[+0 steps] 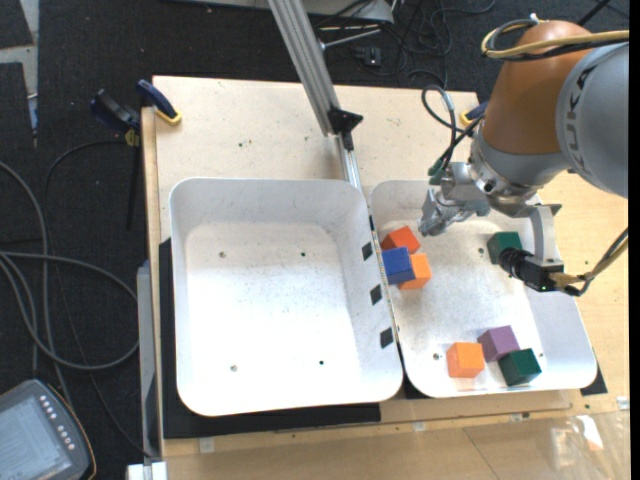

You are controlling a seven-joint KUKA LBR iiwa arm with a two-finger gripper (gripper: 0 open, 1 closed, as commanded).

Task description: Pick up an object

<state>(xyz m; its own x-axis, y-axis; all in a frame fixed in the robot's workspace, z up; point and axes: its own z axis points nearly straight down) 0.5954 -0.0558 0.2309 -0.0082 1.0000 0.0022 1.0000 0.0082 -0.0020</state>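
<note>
- Three small blocks sit bunched at the left side of the right bin (560, 313): an orange block (401, 239) at the back, a blue block (397, 264) touching its front, and a second orange block (417, 271) pressed against the blue one's right.
- Any of these could serve as the object; the rear orange block lies nearest the gripper (437, 220), which hangs just to its right and a little behind it.
- Judging by their look, the blocks are light, rigid cubes with flat faces, unlikely to deform or break; smooth sides may slip if caught by an edge instead of square on two opposite faces.
- Best hold, I judge, is across the two free sides of the rear orange block, since the blue one is hemmed in by its neighbours.
- Whether the gripper's tips are spread or closed cannot be told from this angle; nothing is seen between them.
- Further off in the same bin: a green block (504, 243) at the right, partly behind the arm's fittings, and near the front edge an orange cube (465, 359), a purple block (498, 342) and a dark green block (519, 366), close together.
- Beside it, the left bin (190, 218) shows bare white floor.
</note>
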